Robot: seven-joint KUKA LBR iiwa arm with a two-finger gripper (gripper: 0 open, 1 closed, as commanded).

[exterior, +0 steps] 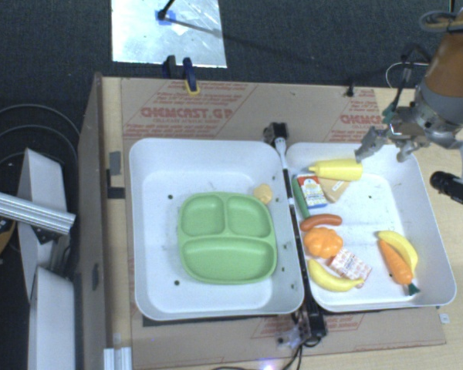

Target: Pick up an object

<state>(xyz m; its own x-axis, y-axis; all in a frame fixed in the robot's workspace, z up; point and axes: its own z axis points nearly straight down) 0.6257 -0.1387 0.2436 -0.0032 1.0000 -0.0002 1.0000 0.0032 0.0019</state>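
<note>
My gripper hangs over the far edge of the right bin, open, with nothing between its fingers. Just left of and below it lies a yellow corn cob. Further into the bin are a green and red carton, a tan wedge, a red sausage, an orange pepper, a banana, a red and white packet, and a carrot lying against a second banana.
The left bin holds a green divided plate and a small yellow piece by its right wall. A black clamp sits at the far end of the ridge between the bins. Cardboard surrounds both bins.
</note>
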